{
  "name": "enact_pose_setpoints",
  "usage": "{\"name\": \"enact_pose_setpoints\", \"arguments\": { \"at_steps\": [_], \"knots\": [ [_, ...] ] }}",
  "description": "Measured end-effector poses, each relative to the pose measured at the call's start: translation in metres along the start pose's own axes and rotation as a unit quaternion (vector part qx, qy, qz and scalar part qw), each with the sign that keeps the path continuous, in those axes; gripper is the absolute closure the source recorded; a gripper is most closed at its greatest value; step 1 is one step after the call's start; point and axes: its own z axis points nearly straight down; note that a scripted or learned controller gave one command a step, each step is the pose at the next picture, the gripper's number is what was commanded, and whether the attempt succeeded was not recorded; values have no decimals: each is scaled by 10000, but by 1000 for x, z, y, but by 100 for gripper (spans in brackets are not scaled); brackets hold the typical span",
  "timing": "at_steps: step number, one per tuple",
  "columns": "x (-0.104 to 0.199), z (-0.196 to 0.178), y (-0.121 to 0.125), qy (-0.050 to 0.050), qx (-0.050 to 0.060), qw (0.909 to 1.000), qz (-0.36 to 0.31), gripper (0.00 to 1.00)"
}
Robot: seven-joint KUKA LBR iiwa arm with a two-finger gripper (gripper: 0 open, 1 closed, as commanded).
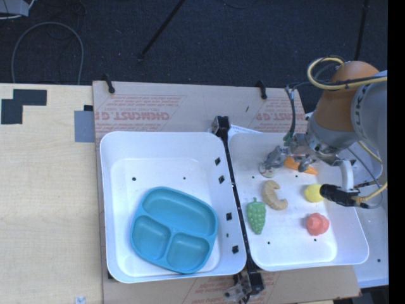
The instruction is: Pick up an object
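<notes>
Jaws [273, 162] over right bin [354, 249] — near cashew [274, 196].

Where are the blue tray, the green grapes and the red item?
blue tray [174, 211]: camera view, on its upper compartment.
green grapes [256, 216]: camera view, middle of the bunch.
red item [317, 223]: camera view, its centre.

Grey arm [373, 116], orange band, yellow cable [323, 68]

- The arm [354, 106] enters from the right of the view, grey, its orange band rounded at the top.
- The wrist slants down and to the left.
- The pincer [273, 162] sits low, pointing left.
- Cables loop around the wrist, a yellow one above the orange band.
</notes>
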Motion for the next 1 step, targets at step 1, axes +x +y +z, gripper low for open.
{"name": "enact_pose_setpoints", "arguments": {
  "at_steps": [1],
  "knots": [
    [-2, -18, 4, -24, -61, 10000, -5, 100]
  ]
}}
